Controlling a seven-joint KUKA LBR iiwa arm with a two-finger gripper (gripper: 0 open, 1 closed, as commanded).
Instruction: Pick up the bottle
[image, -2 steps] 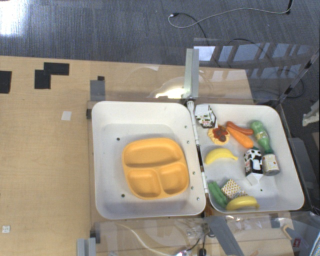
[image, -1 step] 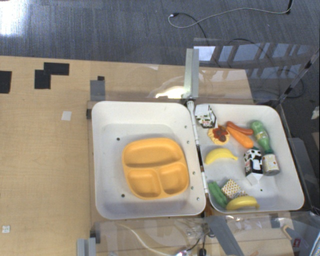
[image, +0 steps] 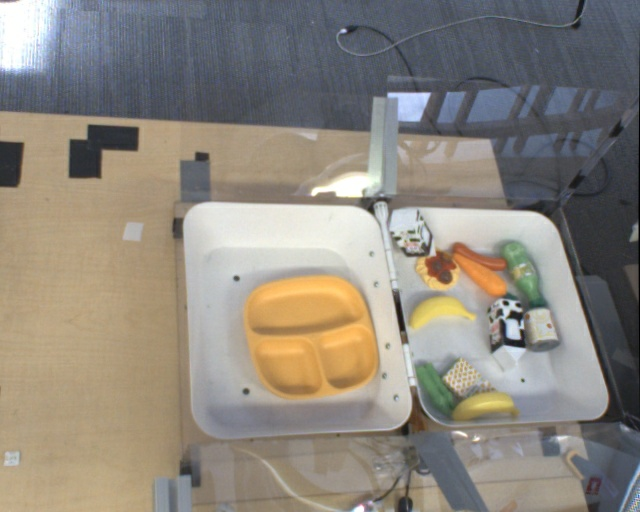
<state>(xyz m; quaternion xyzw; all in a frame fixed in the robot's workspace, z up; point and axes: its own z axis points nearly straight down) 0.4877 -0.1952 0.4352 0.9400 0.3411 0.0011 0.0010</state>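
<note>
Bottle (image: 521, 271) — green, lying in the right bin (image: 575, 300) beside carrots (image: 480, 268).

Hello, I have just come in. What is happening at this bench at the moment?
Nothing is being handled at this moment. The green bottle lies untouched near the far right side of the right bin, beside a carrot, with a small can and a black-and-white carton just below it. Two bananas and other toy food lie in the same bin. The left bin holds a yellow divided tray.
</note>
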